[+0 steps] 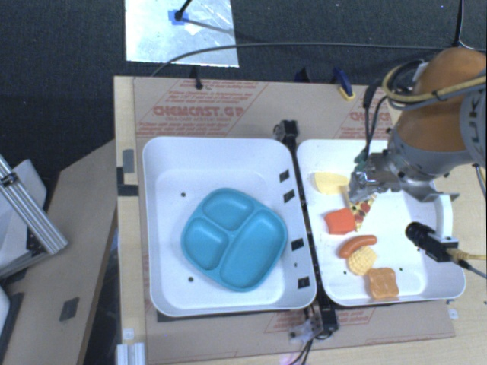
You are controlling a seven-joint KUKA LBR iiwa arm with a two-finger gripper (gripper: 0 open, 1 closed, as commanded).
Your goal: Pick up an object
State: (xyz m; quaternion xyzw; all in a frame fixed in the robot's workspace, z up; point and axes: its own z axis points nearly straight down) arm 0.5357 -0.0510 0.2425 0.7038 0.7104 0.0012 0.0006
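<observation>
While nothing has yet left the bins, the pick looks barely begun. On the counter (99, 204) sit two white bins side by side. Across the left bin (171, 166) lies a blue divided plate (233, 238), well apart from the arm and seemingly not the target. At three o'clock, the right bin (426, 280) holds the small food pieces. Over that bin's upper half hangs the grey arm (437, 120) with its orange band, its gripper (364, 182) low among the food. Whether the fingers are open or closed I cannot tell; they are too small and cluttered to read. Candidates run from a yellow wedge (329, 182) at twelve o'clock, a red block (340, 220) just below the gripper, a sausage (357, 244), a waffle (361, 261), to a toast piece (382, 283) at six o'clock. All rest on the bin floor, so grasping and lifting appear still to come.
</observation>
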